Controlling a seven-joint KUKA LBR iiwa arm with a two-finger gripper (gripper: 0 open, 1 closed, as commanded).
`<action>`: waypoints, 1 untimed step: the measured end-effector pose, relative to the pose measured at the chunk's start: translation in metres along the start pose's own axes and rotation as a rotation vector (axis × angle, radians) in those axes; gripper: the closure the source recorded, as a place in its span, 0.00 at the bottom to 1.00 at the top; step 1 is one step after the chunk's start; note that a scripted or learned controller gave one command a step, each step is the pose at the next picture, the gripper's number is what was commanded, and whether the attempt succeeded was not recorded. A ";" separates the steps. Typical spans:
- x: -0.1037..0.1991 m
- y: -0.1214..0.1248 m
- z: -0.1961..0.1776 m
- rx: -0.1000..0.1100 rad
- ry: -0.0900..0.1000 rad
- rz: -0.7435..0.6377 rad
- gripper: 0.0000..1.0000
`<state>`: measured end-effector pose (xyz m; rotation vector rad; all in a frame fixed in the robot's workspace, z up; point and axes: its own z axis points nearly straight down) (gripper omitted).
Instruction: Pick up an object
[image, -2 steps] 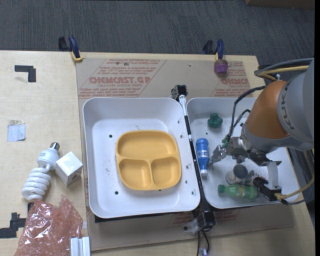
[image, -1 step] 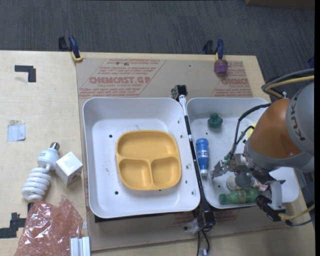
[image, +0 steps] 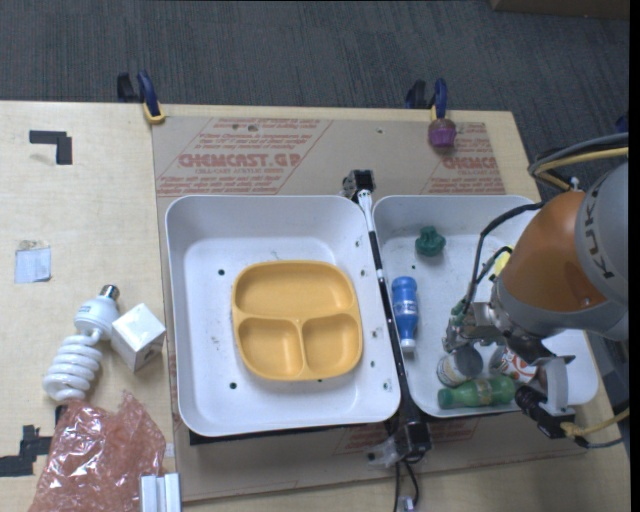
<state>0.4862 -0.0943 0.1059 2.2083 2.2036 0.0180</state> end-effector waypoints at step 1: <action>0.071 0.016 -0.087 0.021 0.007 -0.004 1.00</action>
